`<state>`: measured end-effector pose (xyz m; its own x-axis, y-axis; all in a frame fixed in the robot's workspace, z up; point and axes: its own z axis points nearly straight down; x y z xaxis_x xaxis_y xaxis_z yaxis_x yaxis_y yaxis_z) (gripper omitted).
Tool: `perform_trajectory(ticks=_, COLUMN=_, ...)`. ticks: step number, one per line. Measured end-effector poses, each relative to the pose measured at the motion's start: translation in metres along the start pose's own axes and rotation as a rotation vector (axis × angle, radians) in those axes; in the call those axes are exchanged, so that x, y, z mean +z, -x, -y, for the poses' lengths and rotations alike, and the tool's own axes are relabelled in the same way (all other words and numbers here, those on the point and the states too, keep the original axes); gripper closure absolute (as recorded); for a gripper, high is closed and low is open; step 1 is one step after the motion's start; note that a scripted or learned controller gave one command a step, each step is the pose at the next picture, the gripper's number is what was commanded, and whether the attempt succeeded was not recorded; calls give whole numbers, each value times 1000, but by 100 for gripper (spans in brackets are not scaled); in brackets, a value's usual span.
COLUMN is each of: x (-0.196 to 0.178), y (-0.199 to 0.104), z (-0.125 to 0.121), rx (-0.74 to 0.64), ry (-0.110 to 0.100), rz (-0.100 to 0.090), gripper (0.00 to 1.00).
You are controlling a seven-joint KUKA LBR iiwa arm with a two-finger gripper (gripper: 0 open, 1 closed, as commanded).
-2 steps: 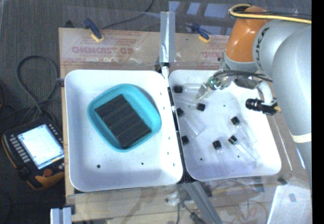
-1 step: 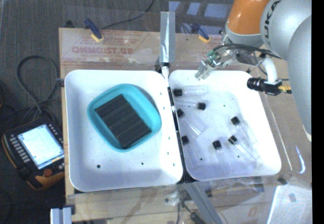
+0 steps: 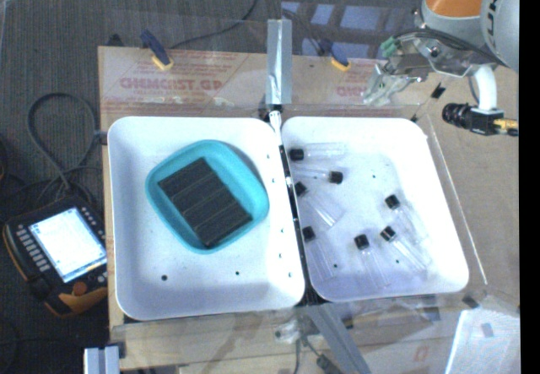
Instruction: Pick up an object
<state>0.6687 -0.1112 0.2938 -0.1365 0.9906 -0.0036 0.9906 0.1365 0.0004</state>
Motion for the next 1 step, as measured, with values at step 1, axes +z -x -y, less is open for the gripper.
perform_trajectory(ticks=1, x=55, y=-10, z=-1, rx=56, ry=-3, rz=0, gripper=100)
